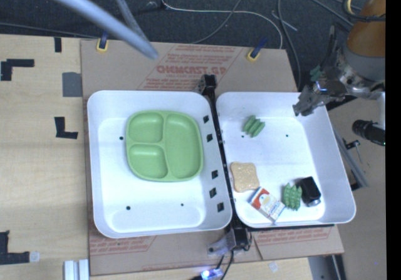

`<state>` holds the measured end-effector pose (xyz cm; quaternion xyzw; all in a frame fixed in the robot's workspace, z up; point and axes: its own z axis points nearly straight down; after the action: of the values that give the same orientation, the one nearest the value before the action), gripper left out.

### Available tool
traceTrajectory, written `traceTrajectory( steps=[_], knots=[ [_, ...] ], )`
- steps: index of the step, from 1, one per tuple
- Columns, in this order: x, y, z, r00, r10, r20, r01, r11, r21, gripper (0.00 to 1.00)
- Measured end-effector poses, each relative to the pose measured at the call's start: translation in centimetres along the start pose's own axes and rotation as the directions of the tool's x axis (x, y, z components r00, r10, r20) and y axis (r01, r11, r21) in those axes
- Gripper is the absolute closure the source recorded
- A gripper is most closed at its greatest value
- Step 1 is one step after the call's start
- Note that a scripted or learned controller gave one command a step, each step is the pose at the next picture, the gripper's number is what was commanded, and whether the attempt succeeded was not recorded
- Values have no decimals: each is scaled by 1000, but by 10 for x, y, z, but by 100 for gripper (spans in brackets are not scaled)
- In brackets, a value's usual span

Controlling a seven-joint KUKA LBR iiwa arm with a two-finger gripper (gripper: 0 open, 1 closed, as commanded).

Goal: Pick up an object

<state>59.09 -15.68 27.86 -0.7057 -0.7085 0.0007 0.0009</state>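
Note:
The right bin [326,147] holds several small objects: a green ridged piece [253,126] near its back, a tan bread slice [244,176], a red and white packet [265,203], a green knobbly toy [291,197] and a black block [307,190] near the front right. My gripper [306,104] hangs over the back right corner of this bin, above the rim, well away from all of the objects. Nothing shows between its tips.
The left bin [106,147] holds a green divided plate [165,145]. A black clip strip [215,147] joins the two bins. Cables trail over the dark cloth behind the bench.

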Motion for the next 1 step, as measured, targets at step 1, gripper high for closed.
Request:
traceTrajectory(
  steps=[1],
  knots=[
    [54, -9, 20, 1000, 0, 0, 0, 1000, 1, 100]
  ],
)
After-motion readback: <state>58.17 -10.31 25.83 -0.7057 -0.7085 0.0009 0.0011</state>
